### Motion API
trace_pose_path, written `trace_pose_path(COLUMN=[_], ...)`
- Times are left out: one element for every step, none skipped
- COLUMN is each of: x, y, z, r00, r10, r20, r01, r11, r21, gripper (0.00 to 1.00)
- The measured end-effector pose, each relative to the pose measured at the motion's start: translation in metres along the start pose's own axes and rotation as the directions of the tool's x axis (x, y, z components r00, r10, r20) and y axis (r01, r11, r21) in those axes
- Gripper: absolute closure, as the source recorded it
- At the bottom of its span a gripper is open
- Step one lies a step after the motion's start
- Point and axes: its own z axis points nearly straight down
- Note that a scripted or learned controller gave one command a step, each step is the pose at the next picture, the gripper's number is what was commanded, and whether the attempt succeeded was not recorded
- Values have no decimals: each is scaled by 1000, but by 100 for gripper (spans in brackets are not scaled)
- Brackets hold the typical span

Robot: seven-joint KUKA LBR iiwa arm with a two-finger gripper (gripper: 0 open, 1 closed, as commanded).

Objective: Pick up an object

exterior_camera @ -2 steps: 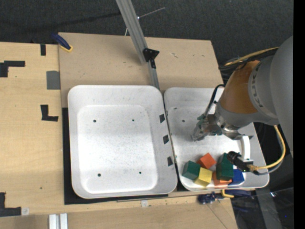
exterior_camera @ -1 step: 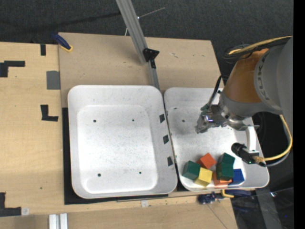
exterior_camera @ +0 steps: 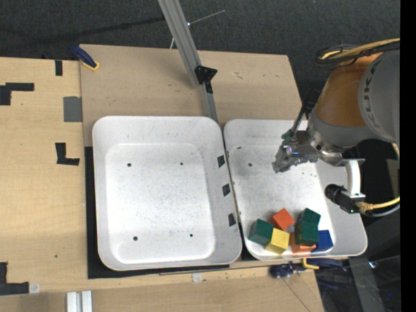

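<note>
- Small blocks are sitting clustered in the near corner of the right bin, well below the fingers as the camera sees them and apart from them.
- An orange block is lying at the top of the cluster, tilted, showing a bright orange face.
- A dark green block is resting at the cluster's left end, touching a yellow block just beside it.
- A second dark green block is standing at the right side of the cluster, seeming to sit higher than its neighbours.
- A blue block is peeking out at the right end, partly hidden behind the green one; a sliver of another orange piece is showing beneath them, too small to make out well.
- The gripper is hanging over the middle of the right bin, with nothing visible between its fingers; whether the fingers are apart or together cannot be told from this angle.
- The arm, grey with an orange band, is reaching in from the right, above and behind the fingers.
- The left bin is lying far to the left of the fingers, touching the right bin along their shared edge.
- Both bins are resting on the wooden counter.
</note>
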Motion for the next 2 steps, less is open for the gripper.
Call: trace_pose_path(x=[3, 66], y=[-5, -9], z=[-61, -52], r00=[1000, 1000], r10=[0, -5], r20=[0, -2], r01=[0, 5], r11=[1000, 1000], r21=[-2, 5], gripper=[100, 100])
